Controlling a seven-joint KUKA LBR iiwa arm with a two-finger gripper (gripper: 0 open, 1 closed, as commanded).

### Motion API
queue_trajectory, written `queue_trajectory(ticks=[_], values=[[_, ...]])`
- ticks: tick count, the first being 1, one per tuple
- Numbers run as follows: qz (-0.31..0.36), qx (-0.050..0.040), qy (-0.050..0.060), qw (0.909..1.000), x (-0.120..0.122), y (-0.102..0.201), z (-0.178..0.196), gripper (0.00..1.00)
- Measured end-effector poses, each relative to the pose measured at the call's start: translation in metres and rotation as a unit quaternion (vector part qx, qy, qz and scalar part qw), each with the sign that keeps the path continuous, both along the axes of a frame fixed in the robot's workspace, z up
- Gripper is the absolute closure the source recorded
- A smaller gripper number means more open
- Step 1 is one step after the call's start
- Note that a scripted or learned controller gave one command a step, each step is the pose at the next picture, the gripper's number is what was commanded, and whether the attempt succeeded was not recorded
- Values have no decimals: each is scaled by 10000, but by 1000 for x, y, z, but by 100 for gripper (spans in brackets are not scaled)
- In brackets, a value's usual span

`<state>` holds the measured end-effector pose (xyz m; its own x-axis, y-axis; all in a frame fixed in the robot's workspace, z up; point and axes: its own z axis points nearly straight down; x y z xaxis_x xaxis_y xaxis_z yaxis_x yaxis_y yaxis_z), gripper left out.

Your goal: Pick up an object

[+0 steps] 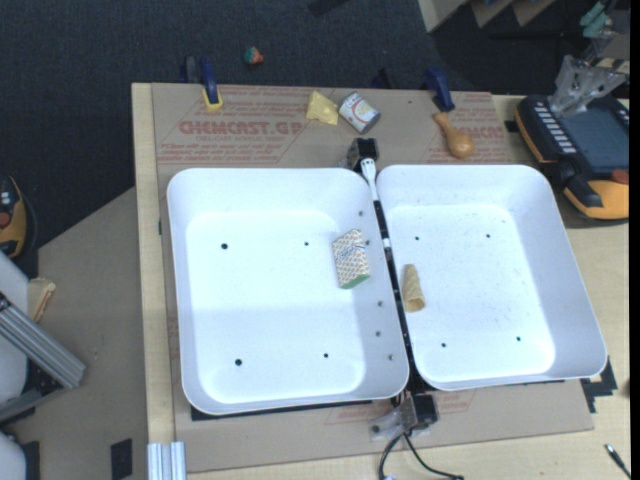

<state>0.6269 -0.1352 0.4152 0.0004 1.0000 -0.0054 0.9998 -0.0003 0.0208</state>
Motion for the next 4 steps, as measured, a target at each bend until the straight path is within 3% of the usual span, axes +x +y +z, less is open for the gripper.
queue_trajectory(ticks=[1, 2, 3, 4], values=[[56, 50, 152, 9999, -48, 119, -81, 100], [-48, 16, 127, 9999, -60, 11, -106, 100], [45, 48, 141, 9999, -84, 106, -143, 100], [12, 30, -4, 10000, -128, 107, 27, 100]])
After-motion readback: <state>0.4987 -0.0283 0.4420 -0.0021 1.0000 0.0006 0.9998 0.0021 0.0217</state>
